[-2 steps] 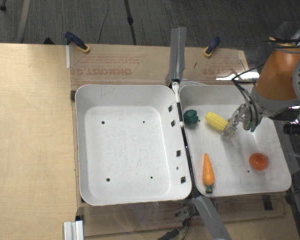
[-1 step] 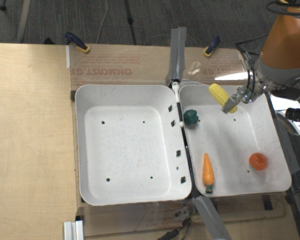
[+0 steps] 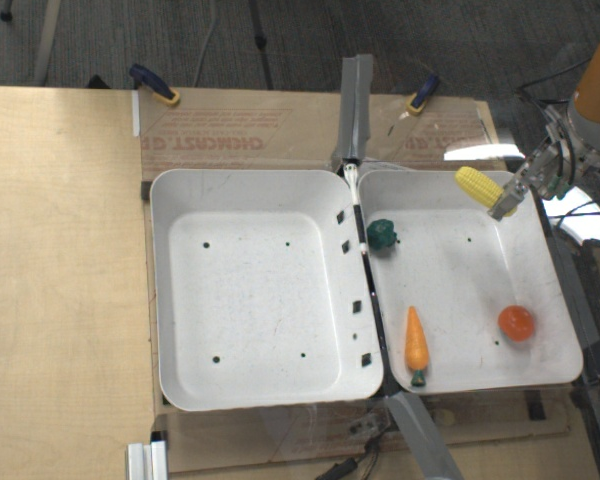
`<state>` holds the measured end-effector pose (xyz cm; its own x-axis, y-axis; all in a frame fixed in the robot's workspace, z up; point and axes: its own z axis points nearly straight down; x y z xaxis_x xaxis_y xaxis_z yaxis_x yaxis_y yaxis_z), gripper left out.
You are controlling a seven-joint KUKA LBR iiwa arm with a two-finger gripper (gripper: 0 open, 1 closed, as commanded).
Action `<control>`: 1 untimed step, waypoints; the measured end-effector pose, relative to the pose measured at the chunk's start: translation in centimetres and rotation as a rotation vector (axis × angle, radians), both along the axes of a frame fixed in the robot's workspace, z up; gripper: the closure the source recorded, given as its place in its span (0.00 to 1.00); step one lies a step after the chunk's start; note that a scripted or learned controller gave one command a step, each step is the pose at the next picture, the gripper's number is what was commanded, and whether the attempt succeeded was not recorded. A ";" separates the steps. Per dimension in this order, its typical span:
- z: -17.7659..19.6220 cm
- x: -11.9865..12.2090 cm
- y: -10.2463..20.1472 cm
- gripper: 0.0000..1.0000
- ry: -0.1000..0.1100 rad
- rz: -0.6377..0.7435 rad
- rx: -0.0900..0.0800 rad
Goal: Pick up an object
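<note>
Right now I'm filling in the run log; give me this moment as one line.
gripper: holding corn, raised at right bin far corner | in bin: carrot, tomato, green object

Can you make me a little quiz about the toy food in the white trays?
1. True or false: the carrot lies in the left bin.
2. Which thing is at the gripper? A) corn B) orange ball C) green toy
3. How many things lie in the right bin or over it?

Key: 1 false; 2 A; 3 four.
</note>
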<state>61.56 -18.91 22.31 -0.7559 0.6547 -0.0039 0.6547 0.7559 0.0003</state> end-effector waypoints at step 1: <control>0.2 -7.0 -3.3 1.00 -0.001 0.329 -0.001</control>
